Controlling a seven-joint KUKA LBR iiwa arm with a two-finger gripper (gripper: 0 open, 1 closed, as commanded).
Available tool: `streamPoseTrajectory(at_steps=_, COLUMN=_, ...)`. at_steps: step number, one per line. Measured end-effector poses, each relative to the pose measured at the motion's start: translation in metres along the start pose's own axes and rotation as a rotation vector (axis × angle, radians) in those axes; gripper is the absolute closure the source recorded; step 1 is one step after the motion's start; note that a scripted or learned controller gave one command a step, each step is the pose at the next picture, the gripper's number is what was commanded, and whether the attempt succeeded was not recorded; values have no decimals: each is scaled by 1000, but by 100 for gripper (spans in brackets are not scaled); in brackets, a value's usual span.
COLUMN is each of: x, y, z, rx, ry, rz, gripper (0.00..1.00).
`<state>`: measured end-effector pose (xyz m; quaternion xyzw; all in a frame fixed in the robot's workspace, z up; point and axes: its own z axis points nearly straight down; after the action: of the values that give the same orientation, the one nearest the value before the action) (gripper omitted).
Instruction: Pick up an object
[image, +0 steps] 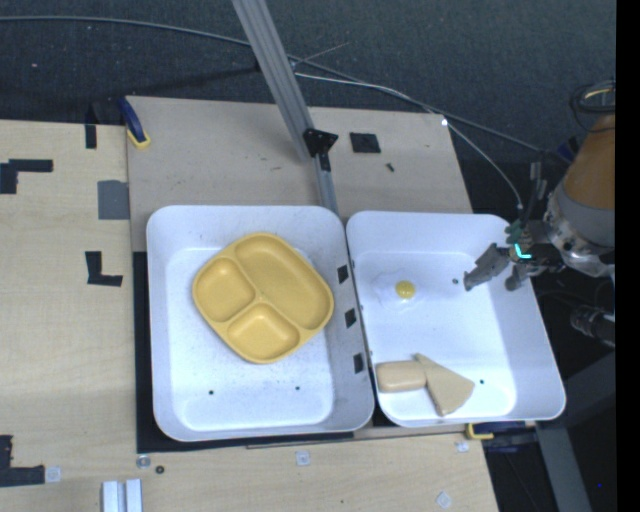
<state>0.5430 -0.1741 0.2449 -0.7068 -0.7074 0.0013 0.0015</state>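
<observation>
Tool (497, 272) hangs unclenched over right bin (520, 340), yellow ball (405, 290) well left.

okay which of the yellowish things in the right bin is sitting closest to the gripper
The small round yellow piece, alone mid-bin. The gripper hovers at its right; the two tan pieces lie at the bin's near edge.

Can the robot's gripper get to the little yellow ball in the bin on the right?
Probably yes. The gripper hangs over the right bin, near its right side, and the small yellow ball lies alone on the white floor to its left. Nothing stands between them; the tan pieces lie nearer the front edge.
</observation>
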Motion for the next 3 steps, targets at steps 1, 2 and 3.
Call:
streamPoseTrajectory(at_steps=1, x=0, y=1, z=-1, rx=-2, ry=-1, rz=0, gripper=0)
streamPoseTrajectory(at_steps=2, x=1, y=-4, z=63, rx=4, ry=1, rz=0, gripper=0)
streamPoseTrajectory(at_steps=3, x=-3, y=-4, z=108, rx=2, ry=0, rz=0, gripper=0)
